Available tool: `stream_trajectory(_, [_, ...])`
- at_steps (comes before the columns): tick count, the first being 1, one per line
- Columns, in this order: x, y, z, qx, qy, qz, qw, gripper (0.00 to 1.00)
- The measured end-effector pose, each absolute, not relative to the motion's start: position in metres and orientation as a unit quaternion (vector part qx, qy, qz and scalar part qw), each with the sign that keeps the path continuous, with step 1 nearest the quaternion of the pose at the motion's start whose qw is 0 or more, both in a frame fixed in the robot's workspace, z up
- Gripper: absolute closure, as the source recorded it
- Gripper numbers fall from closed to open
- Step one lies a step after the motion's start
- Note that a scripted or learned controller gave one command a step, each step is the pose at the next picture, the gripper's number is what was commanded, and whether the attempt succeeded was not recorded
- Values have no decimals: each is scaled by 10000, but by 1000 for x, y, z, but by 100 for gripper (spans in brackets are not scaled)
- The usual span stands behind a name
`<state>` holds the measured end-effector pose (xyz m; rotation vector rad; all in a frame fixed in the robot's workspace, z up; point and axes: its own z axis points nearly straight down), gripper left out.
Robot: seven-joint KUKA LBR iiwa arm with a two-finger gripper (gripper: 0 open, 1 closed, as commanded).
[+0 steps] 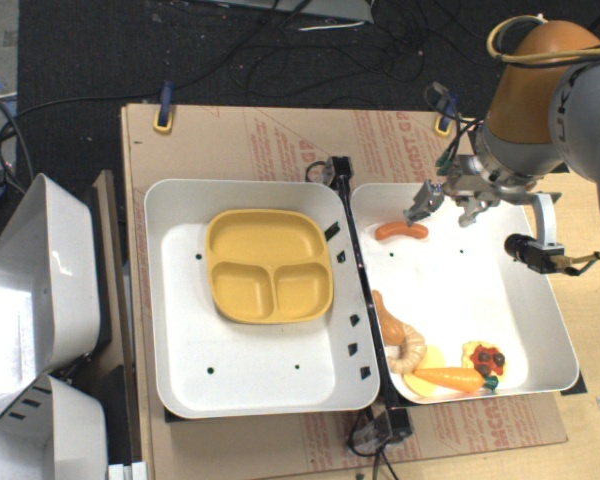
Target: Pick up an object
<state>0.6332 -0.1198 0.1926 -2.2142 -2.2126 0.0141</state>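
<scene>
Carrot [448, 377]: orange, lying flat at the near edge of the right bin [540, 298], its green end by the pizza slice.
Pizza slice [484, 358]: small yellow toy piece with red and dark toppings, near corner of the right bin, touching the carrot's tip.
Shrimp-like piece [408, 352]: pale and curled, just beside the carrot, against the bin's left wall.
Orange piece [386, 317]: elongated, leaning along the same left wall, its lower end touching the curled piece.
Sausage [401, 231]: reddish-orange, lying flat near the far left corner of the right bin, well apart from the cluster at the near edge.
Tool [450, 204]: hovers over the far edge of the right bin, fingers [421, 205] spread apart and pointing down, nothing between them; the left finger's tip sits just above and beside the sausage's right end.
Arm [540, 88]: grey with an orange band, entering over the desk's far right corner.
Left bin [170, 298]: white, side by side with the right bin, touching it along the middle.
Yellow tray [270, 265]: three compartments, flat in the far half of the left bin.
Desk [240, 133]: brown board under both bins, with yellow clamps [163, 119] at its far edge.
</scene>
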Motion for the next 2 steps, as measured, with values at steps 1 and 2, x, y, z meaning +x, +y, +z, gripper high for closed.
stream_trajectory(1, [636, -119, 202, -7066, -7077, 0, 1, 0])
stream_trajectory(2, [634, -129, 151, -7080, -7063, 17, 15, 0])
